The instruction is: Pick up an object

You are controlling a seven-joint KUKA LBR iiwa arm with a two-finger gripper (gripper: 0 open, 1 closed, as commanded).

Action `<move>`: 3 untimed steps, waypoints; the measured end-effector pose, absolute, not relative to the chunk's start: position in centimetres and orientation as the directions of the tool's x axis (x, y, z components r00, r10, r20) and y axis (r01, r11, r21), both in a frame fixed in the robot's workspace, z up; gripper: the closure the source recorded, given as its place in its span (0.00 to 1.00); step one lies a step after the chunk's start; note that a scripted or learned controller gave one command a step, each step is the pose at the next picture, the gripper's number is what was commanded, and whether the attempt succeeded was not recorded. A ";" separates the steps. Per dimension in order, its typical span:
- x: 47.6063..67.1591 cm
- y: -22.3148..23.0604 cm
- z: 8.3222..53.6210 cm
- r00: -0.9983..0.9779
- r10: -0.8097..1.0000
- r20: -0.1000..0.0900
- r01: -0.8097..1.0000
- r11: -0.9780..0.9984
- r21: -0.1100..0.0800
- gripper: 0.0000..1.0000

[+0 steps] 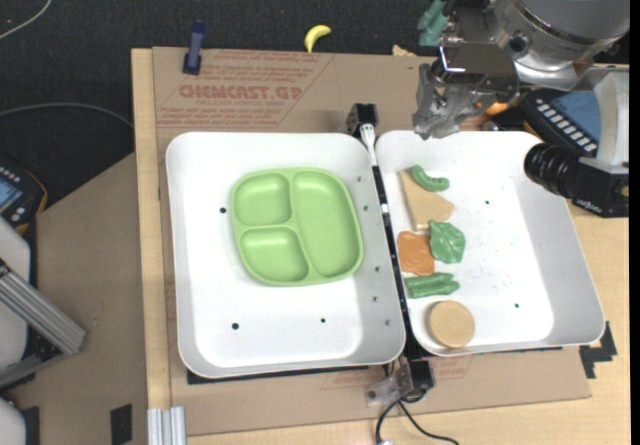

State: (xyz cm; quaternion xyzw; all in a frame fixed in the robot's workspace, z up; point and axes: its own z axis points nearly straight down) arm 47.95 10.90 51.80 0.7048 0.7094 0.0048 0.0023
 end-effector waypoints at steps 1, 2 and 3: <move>47.9 15.2 53.6 -0.005 1.000 0.003 1.000 0.005 0.005 1.00; 47.9 17.4 53.5 -0.003 1.000 0.002 1.000 0.003 0.003 1.00; 50.8 15.2 40.1 0.004 1.000 -0.006 1.000 -0.004 -0.015 1.00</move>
